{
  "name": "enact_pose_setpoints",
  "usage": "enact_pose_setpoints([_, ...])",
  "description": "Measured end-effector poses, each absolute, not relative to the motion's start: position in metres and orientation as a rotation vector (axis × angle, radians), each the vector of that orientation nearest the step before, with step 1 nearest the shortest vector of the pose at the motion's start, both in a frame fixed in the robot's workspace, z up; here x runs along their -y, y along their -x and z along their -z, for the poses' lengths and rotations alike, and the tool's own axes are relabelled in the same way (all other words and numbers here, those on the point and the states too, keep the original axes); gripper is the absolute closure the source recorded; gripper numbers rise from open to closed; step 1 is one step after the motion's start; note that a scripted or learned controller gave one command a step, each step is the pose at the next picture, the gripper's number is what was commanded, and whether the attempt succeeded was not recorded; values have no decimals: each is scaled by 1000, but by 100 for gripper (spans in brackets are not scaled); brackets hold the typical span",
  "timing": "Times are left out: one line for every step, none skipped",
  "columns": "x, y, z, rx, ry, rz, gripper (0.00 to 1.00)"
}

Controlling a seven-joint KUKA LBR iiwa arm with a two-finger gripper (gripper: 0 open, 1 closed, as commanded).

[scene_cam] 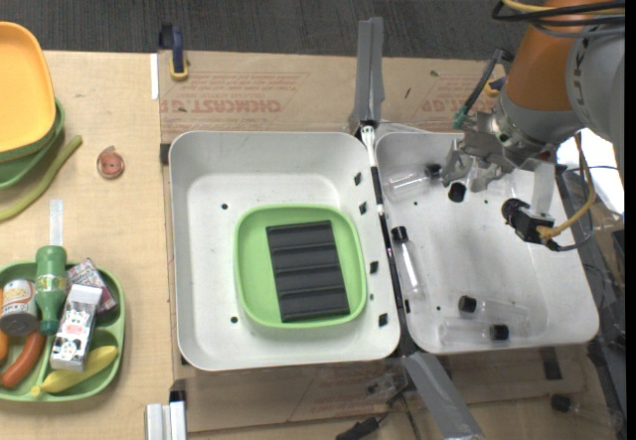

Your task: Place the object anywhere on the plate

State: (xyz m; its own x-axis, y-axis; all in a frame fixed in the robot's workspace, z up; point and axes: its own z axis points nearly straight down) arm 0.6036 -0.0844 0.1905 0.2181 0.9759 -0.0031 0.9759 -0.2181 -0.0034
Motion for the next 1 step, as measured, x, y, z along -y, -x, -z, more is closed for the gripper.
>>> enact_pose_setpoints([85,-604,-191,1964,2452,-6,0])
